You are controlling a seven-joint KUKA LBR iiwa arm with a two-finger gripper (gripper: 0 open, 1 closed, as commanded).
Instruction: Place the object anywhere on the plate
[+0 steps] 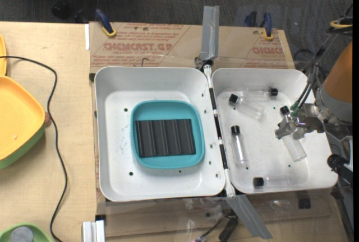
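The bench (pixel 45 45) carries two white bins side by side, and the left bin (pixel 112 179) has the teal plate (pixel 167 109) sitting roughly in its middle, with a dark ribbed insert on it. The right bin (pixel 314 179) is where the clutter lives: several clear vials with black caps. One vial (pixel 238 145) lies near that bin's left wall, a pair (pixel 252 99) sits toward its far edge, another (pixel 275 181) rests along its near edge, and one more (pixel 295 149) lies just under the gripper (pixel 286 129) by the right side. The arm (pixel 336 95) reaches in over the right rim and the gripper hangs low there, but whether the fingers are spread or pinching something can't be made out (too small and too much glare on clear plastic). So the object is most likely still in the right bin, with that nearest vial as the probable target, and the plate still needs its delivery. The main risk is a missed or glancing grip: clear round vials roll, so closing off-centre could squirt one toward the wall. The carry also has to clear the raised rims between the bins, and a low swing would knock the vial loose there. A cable (pixel 56 123) and yellow dishes (pixel 17 117) sit at the bench's left edge, well out of the way.
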